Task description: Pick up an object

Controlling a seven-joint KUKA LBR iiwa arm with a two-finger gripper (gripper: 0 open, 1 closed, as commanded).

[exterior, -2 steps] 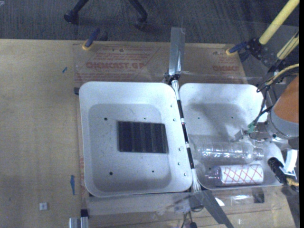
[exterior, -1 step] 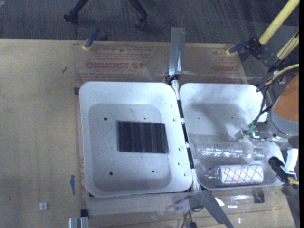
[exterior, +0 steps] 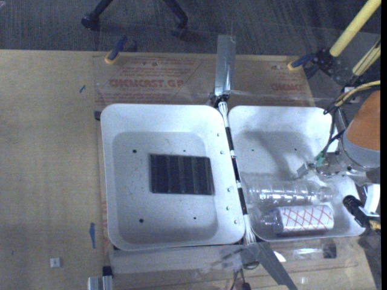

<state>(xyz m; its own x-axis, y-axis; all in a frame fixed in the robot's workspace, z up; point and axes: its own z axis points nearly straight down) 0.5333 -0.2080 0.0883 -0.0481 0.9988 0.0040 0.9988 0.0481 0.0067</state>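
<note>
Two candidates for the pick lie in the right bin, and I read both as lying flat with their long axes running from 9 to 3 o'clock across the bin floor. Nearer the bin's middle is a clear plastic bottle, hard to make out against the white; just beside it toward 6 o'clock, and as far as I can judge touching it along its length, is a tube with a red lattice pattern and a grey cap at its 9 o'clock end, resting against the bin's lower wall. From my seat the gripper sits at the bin's 3 o'clock side, and the bottle lies from it toward roughly 7 o'clock, near but apart; the patterned tube is farther along the same line. I cannot tell how the jaws stand, since the wrist, cables and glare blur that patch, and I see nothing held there. My judgement is that a grasp across the bottle's short axis would need the jaws turned to close along the 12 to 6 o'clock line, and the tube lying so close could get nudged. The arm's orange band shows at the frame's 3 o'clock edge. Across the shared rim toward 9 o'clock, the left bin holds one dark, ribbed rectangular slab flat at its centre, well apart from everything else.
</note>
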